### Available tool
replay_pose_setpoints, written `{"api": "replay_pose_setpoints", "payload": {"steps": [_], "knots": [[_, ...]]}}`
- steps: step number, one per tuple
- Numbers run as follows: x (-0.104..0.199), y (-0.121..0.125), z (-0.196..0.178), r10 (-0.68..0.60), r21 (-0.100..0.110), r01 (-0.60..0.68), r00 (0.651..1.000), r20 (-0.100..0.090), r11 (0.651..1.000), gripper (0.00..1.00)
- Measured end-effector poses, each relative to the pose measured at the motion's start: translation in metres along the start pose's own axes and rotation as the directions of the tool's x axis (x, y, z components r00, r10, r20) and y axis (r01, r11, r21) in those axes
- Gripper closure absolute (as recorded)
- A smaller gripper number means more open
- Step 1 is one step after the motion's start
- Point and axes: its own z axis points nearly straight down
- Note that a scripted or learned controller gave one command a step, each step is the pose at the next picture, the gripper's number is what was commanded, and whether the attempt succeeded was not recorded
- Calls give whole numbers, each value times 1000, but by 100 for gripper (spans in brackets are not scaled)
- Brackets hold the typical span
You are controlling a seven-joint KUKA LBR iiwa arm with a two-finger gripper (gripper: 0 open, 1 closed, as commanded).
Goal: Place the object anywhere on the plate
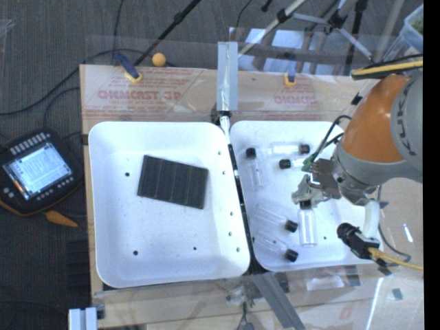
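Lying just below the pincer (307,192), a clear vial (308,227); pincer's grip state can't be told.

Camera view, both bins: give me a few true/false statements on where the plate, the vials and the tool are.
1. The dark plate lies in the left bin. True.
2. The clear vials are on the plate. False: they lie in the right bin.
3. The tool is over the left bin. False: it is over the right bin, among the vials.
4. The plate is bare. True.
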Motion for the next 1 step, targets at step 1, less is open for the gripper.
{"api": "replay_pose_setpoints", "payload": {"steps": [1], "knots": [[102,11,-2,-9,1,9,1000,-2,1000,100]]}}
